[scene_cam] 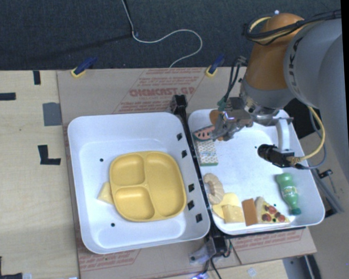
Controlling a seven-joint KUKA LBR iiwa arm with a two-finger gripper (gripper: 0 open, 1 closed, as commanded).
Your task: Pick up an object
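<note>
Gripper [224, 127] low in the right bin [309, 219], jaw state impossible to tell (blurred), risking a glancing miss on the reddish item [203, 133] just beside.

Fixed overhead camera, slanted down on both bins [83, 189]

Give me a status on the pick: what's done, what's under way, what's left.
Done: the arm has reached into the right bin, with the end effector low at its far left corner. Under way: it hangs by a reddish item there; whether that item is gripped cannot be told. Left: a clear lift. The green bottle, pizza slice and cheese pieces lie untouched, and the yellow plate sits in the left bin.
</note>
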